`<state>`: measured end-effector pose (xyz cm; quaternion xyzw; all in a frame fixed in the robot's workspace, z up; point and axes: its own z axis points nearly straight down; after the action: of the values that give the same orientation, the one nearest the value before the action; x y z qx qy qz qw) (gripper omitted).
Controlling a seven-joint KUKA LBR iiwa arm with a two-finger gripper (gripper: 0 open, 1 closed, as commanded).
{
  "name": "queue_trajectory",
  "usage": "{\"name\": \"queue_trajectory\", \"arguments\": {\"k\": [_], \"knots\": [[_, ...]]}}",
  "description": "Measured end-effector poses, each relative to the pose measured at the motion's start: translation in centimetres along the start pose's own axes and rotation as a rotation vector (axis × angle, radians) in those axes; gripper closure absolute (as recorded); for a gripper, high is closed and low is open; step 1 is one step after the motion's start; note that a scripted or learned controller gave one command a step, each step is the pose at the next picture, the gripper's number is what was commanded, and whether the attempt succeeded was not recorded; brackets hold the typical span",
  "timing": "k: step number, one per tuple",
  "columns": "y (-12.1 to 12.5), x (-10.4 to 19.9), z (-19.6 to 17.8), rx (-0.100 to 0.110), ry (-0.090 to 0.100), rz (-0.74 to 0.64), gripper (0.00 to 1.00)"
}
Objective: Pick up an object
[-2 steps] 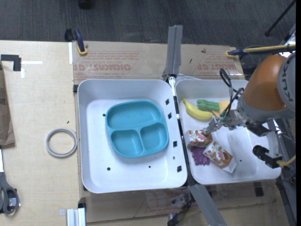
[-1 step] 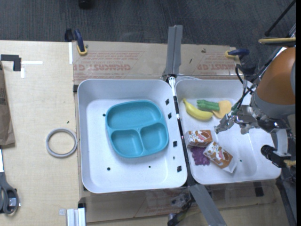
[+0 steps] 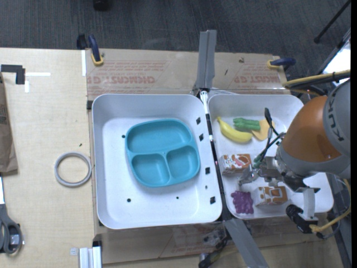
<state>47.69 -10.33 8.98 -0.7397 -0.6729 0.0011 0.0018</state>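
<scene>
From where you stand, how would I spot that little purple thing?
Look in the right-hand white bin, the one the orange-banded arm reaches over. Near its front edge, by the divider between the bins, lies the purple grape bunch. The small cartons beside it are orange and white; nothing else there is purple.

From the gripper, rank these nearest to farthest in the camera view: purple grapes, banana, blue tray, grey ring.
Gripper sits low in the right bin.
1. Purple grapes, just below it, same bin.
2. Banana, at that bin's far end.
3. Blue tray, in the left bin.
4. Grey ring, on the bench, far left.
</scene>
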Motion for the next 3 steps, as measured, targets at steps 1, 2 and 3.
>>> {"name": "queue_trajectory", "arguments": {"k": [1,2,3], "knots": [[0.0,-0.2,-0.8,0.002,0.0,0.006,1.0],[0.0,-0.2,-0.8,0.002,0.0,0.006,0.0],[6.2,-3.6,-0.1,-0.001,-0.002,0.07,0.0]]}}
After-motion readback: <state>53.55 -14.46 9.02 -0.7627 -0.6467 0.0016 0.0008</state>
